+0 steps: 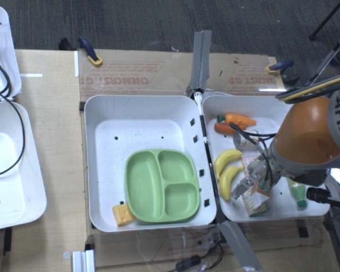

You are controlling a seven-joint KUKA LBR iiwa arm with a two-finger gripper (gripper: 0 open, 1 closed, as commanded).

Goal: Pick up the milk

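- Arm (pixel 309 132) is reaching in from the right and hanging low over the right bin (pixel 272 103); orange band is covering much of the bin's right half.
- Gripper (pixel 250 181) is sitting down among the items, near the bananas (pixel 228 169) and right by the milk (pixel 254 200).
- Milk looks like a small carton w/ brownish print, lying tilted at the bin's front, just right of the bananas, touching or nearly touching the gripper's metal parts.
- Pincer state: can't tell. Whether it's spread or closed is lost in the clutter, and nothing is clearly clamped in it. Not calling it a hold.
- Doing this step well, imo: gripper needs centring over the carton body, not its corner, w/ the grip set across the narrow faces so it isn't twisting out.
- Bananas are crowding the left side; approach should be staying clear so one isn't getting pinched along w/ the carton.
- Carrots (pixel 235 122) at the back and the green bottle (pixel 297 194) at right are apart from it, less of a worry.
- Left bin (pixel 102 152) is carrying the green plate (pixel 161 185) and a cheese wedge (pixel 122 214); not involved.
- Lift should be going straight up, slowly, since a tilted carton is prone to slipping.
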